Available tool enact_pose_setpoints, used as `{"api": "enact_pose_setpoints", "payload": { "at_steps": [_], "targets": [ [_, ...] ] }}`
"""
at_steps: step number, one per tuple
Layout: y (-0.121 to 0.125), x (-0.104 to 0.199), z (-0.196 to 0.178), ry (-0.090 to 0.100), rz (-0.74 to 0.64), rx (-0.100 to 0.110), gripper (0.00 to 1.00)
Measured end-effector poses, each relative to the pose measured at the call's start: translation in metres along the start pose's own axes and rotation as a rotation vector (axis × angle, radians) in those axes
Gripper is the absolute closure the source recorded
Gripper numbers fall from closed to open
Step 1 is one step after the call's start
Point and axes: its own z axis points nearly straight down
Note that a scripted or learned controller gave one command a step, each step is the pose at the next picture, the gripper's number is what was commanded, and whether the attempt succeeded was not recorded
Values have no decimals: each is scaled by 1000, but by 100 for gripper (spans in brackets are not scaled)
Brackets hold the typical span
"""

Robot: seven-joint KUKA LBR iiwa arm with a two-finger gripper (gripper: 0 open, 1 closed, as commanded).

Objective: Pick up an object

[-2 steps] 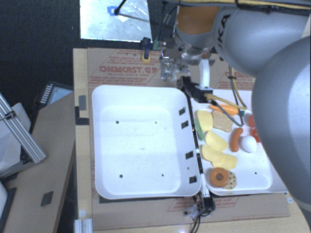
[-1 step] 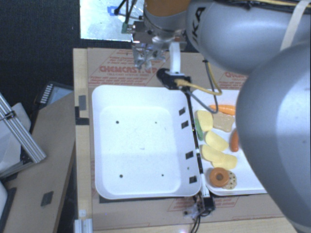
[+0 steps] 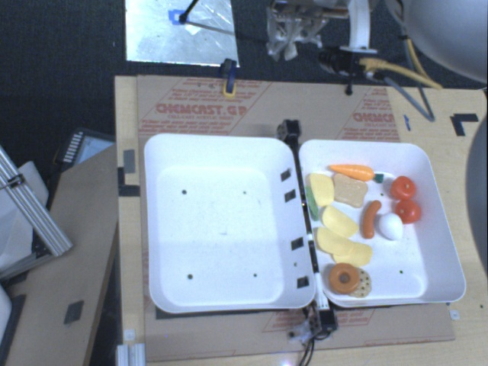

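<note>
At the top of the frame the pincer (image 3: 293, 40) hangs beyond the bins; whether it is released or clenched I cannot tell. The toy foods crowd the right bin (image 3: 438, 204), so descending on the carrot (image 3: 351, 171) may nudge the neighbouring bread slice (image 3: 350, 191) instead.

Toy foods (image 3: 358, 223) clustered in right bin (image 3: 438, 227); carrot (image 3: 351, 171) lying flat topmost.
</note>
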Motion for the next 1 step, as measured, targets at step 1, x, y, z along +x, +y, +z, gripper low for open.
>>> {"api": "enact_pose_setpoints", "payload": {
  "at_steps": [1],
  "targets": [
    [-1,-59,27,-3,2,17,100]
  ]
}}
